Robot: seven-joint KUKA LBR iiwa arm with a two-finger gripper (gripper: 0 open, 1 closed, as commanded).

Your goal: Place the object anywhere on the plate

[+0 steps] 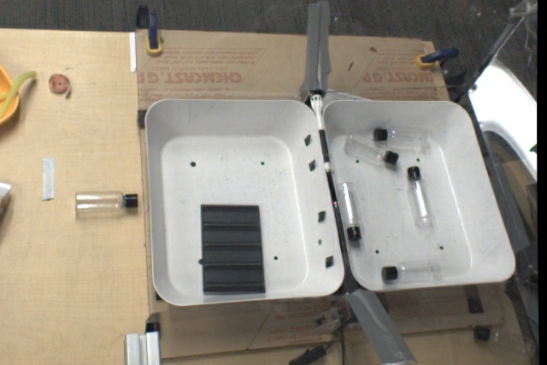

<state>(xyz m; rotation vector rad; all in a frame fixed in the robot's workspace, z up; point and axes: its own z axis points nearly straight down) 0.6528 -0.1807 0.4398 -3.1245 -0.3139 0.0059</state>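
Looking down on the bench from the camera view, two white bins sit side by side on a sheet of cardboard. The left bin carries the plate, a dark ribbed rectangle lying flat on the floor toward 6 o'clock, close to the near wall.

The right bin holds the clear vials with black caps, all well apart from the plate. Two of them lie together toward 11 o'clock of that bin, their caps pointing to the bin's middle. Another vial lies near the centre, its cap at its 12 o'clock end. A fourth vial lies along the wall at 9 o'clock, just beside the seam between the bins, cap at its 6 o'clock end. A fifth vial rests at 6 o'clock against the near wall, cap toward 9 o'clock.

Outside the bins, at 9 o'clock of the left one, a further capped vial lies on the wooden bench top, its cap toward the bin. A small brown disc lies toward 10 o'clock. Blue clamps pin the cardboard's far edge.

Whether the gripper is apart or together cannot be told.
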